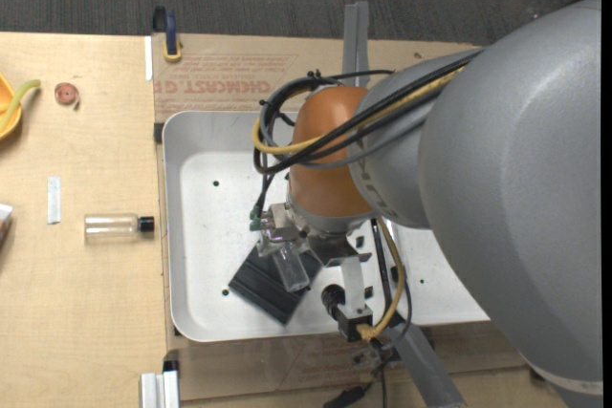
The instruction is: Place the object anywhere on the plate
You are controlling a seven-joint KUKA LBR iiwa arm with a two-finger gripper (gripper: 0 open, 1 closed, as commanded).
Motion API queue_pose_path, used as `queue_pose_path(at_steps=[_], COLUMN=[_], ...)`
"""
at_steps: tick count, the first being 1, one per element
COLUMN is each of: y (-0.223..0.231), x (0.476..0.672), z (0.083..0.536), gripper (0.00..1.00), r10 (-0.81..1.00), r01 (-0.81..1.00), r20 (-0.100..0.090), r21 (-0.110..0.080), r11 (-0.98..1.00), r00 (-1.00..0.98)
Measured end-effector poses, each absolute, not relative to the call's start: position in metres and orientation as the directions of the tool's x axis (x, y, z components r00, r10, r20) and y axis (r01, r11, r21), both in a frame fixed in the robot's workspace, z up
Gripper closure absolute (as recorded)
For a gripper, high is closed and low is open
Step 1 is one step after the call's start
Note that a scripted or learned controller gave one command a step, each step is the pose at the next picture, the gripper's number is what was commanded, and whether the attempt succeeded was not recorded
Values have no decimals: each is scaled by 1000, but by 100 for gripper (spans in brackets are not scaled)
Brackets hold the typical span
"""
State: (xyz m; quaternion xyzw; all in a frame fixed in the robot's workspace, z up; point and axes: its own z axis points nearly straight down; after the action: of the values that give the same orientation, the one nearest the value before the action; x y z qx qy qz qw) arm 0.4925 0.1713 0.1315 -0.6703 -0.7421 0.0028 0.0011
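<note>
My gripper [290,265] hangs low over the front middle of the left white bin [201,177], under the orange band [330,148] of the arm. A flat black object [260,289] lies on the bin floor right below and to the left of the gripper, partly covered by it. Whether the two touch is unclear from this angle. The arm's grey bulk hides the right side of the bin and whatever lies there.
On the wooden bench left of the bin lie a clear bottle with a black cap [117,225], a small white strip [54,201], a red disc [65,94] and a yellow item [10,105] at the edge. Cables [287,143] loop around the wrist.
</note>
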Motion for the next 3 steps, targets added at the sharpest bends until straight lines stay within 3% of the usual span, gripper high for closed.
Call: queue_pose_path(at_steps=[1, 2, 3], y=[122, 193, 193], x=[562, 496, 497], z=[202, 179, 179], gripper=[100, 100, 0], r10=[927, 839, 839], r01=[927, 839, 839], r20=[-1, 0, 0], r21=[-2, -4, -4], r11=[375, 544, 544], r00=[-375, -544, -544])
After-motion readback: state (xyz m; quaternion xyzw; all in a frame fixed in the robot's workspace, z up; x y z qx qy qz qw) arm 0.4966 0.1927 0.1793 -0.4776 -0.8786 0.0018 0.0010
